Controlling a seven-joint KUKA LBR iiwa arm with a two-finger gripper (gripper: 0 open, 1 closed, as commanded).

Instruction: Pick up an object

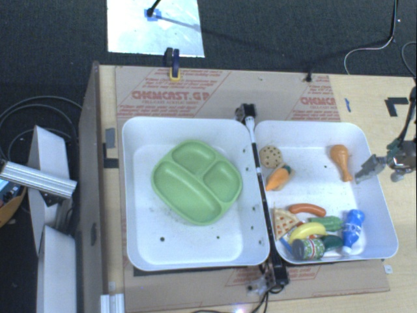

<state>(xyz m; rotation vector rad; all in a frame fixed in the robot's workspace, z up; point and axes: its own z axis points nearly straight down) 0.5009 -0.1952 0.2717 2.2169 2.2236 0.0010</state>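
Observation:
The right bin (371, 194) holds toy food. A round cookie (270, 154) and an orange carrot (277, 178) lie near its left wall. A tan drumstick (341, 160) lies at the upper right. Along the front sit a red sausage (306, 209), a pizza slice (283, 221), a yellow banana (306, 231), a blue bottle (352, 229), a green vegetable (328, 225) and a small can (311, 248). My gripper (386, 166) hangs over the bin's right rim, just right of the drumstick, and nothing shows in its grasp.
The left bin (140, 194) carries a green divided plate (197, 181). A black divider bar (258, 168) runs between the bins. Cardboard (215, 87) lies under both. Cables (32, 119) and a metal frame (39, 178) sit off the bench to the left.

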